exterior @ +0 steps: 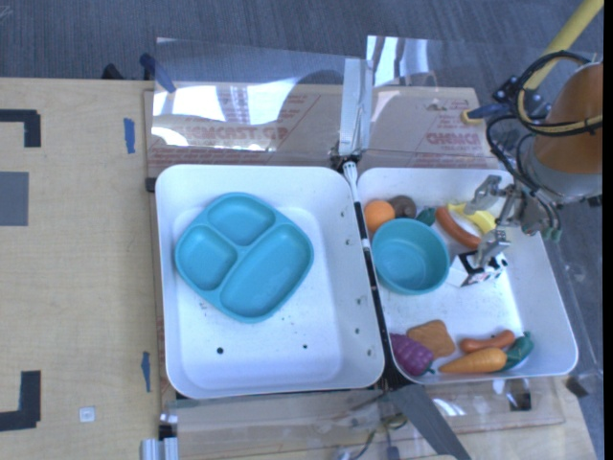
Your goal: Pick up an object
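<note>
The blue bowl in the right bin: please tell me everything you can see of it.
The blue bowl is round, teal and looks like smooth plastic. It stands upright, mouth up, with nothing visible inside, near the right bin's left wall. An orange ball sits at its upper left rim; whether they touch is unclear.

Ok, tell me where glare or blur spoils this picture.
Camera view: strong glare on the clear panels behind the bins, washing out the cardboard print there; the end effector is small and soft-edged; the blue divided plate and blue bowl are evenly lit and sharp.
</note>
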